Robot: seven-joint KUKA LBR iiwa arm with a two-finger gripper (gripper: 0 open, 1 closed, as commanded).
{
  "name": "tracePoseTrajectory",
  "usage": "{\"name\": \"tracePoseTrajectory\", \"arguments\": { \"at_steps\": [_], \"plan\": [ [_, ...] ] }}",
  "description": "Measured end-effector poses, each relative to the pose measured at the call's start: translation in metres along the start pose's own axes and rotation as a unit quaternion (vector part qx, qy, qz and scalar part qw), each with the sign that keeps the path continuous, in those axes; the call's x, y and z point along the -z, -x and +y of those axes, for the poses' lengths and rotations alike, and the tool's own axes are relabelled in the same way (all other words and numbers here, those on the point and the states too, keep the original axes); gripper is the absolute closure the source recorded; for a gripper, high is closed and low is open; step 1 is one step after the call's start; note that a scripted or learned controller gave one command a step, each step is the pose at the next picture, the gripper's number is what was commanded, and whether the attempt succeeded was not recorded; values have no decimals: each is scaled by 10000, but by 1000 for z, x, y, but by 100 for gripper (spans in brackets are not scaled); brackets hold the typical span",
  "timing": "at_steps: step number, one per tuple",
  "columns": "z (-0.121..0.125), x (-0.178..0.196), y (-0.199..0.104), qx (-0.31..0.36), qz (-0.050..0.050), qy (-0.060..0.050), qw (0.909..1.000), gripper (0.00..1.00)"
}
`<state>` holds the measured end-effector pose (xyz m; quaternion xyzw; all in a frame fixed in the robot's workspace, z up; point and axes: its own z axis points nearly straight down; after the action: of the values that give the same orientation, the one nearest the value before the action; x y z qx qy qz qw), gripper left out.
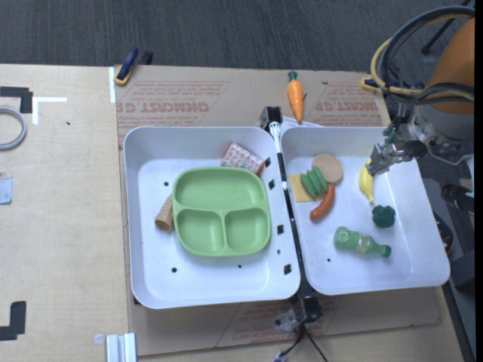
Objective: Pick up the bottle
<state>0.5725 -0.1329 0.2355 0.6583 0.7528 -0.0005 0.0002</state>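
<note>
One camera sits fixed high above the bench [60, 202], looking down at a slant, and it's far enough back to take in both white bins, the left bin [143, 262] and the right bin [423, 270], with bench all around them. The far edge of the bench and dark floor [226, 13] lie along the top, and the arm [453, 74] reaches in from the right side.

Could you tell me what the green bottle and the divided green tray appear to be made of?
The bottle looks like glossy, translucent green plastic: light patches show along its side, though a toy replica is possible. The divided tray looks like matte moulded plastic or silicone: even pale green, rounded rims, no sharp glints. The view leaves both open.
</note>
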Motion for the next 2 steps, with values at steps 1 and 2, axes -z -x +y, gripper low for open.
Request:
{"name": "tracePoseTrajectory", "arguments": {
  "at_steps": [1, 2],
  "plan": [
    [-12, -44, -70, -9, 2, -4, 10000, 100],
    [-75, -44, -158, -536, 2, -6, 9986, 100]
  ]
}}
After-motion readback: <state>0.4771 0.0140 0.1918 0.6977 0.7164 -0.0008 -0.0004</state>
